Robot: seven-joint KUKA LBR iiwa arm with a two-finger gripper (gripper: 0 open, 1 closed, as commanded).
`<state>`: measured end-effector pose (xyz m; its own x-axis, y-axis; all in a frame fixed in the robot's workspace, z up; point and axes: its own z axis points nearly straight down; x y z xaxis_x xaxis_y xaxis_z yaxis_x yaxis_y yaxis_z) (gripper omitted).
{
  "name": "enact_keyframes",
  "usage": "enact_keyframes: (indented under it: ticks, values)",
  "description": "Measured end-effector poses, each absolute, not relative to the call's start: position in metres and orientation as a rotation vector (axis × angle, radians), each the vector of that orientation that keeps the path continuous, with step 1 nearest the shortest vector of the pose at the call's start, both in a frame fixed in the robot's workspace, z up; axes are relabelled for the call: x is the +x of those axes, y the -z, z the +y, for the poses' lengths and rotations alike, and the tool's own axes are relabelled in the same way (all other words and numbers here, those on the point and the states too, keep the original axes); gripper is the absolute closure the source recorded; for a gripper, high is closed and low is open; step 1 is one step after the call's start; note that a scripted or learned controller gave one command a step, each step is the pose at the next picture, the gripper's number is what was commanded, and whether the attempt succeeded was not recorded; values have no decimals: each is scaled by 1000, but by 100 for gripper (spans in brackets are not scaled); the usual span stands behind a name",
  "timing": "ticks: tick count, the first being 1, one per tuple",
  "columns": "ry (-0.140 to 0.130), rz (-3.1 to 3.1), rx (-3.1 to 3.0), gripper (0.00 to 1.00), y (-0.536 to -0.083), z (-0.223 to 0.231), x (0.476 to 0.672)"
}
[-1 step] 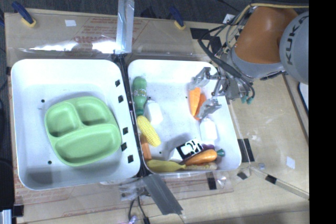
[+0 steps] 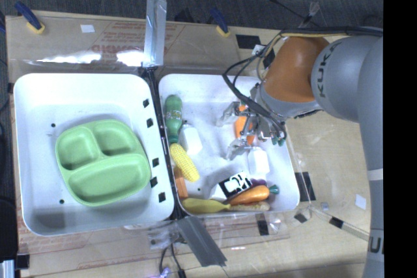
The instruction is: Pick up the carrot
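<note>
So: the arm (image 2: 345, 75) reaches in from the right, its orange band over the right bin (image 2: 215, 91). The gripper (image 2: 238, 130) is down inside that bin, toward its right wall. Its two metal fingers (image 2: 229, 112) stand apart, and a small orange piece (image 2: 241, 124) sits between them; by colour it looks like the carrot, though it is too small for me to be sure. Whether the fingers actually press on it, I cannot tell.

Elsewhere in the right bin: a green bottle (image 2: 172, 111) lies along the left wall, a corn cob (image 2: 184, 162) just below it, a small white block (image 2: 191, 140) beside both. Along the bottom edge lie a banana (image 2: 203, 206) and an orange vegetable with a green tip (image 2: 253, 194) (a second possible carrot, touching a black-and-white tag (image 2: 234, 183)). A further orange bit (image 2: 180, 187) sits under the corn. A white bottle (image 2: 260, 161) lies just below the gripper.

The left bin (image 2: 39, 94) holds a green divided plate (image 2: 102, 161), lying flat near the middle.
</note>
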<state>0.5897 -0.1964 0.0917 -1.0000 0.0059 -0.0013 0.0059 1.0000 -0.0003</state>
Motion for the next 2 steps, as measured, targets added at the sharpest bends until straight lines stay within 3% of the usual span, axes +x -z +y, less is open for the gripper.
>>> enact_keyframes:
  ticks: [1, 2]
  values:
    - [2, 3137, -5, 100, -103, -194, 592]
    - [-1, 3137, 106, 100, -145, -150, 577]
